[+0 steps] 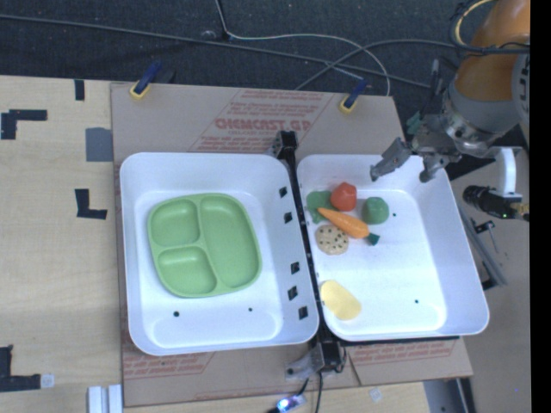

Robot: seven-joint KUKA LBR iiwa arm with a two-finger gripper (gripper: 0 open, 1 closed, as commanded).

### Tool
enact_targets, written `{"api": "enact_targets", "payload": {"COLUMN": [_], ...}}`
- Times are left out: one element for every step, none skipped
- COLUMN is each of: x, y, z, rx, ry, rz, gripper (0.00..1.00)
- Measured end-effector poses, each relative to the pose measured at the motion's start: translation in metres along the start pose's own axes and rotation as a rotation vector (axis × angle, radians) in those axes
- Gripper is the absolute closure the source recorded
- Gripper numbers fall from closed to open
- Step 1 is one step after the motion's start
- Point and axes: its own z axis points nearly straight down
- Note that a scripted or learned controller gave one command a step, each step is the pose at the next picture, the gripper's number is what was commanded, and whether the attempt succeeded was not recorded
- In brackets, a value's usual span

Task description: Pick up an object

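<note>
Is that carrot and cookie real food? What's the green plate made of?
Probably not real. The carrot looks like smooth moulded plastic, evenly orange with a slight sheen. The cookie looks like matte plastic or rubber with painted dark specks. The green divided plate looks like hard plastic, one even colour with soft glare.

A pale wooden desk (52, 256) fills the left and near part of the scene, marked with short strips of black tape (86, 205) and one grey patch (99, 143). On it lies a brown cardboard sheet (258, 119) with red printing, held at its far edge by two blue and yellow clamps (146, 80). Beyond the desk, the far floor is dark carpet (103, 7), crossed by thin cables (344, 54), under even light.
</note>
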Motion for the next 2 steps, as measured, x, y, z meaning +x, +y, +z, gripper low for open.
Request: {"api": "enact_targets", "payload": {"x": [0.000,0.001], "y": [0.002,-0.006], "z": [-0.008,0.054], "rx": [-0.013,-0.007], "ry": [-0.002,-0.002], "rz": [-0.003,-0.003], "gripper": [0.00,0.00]}}
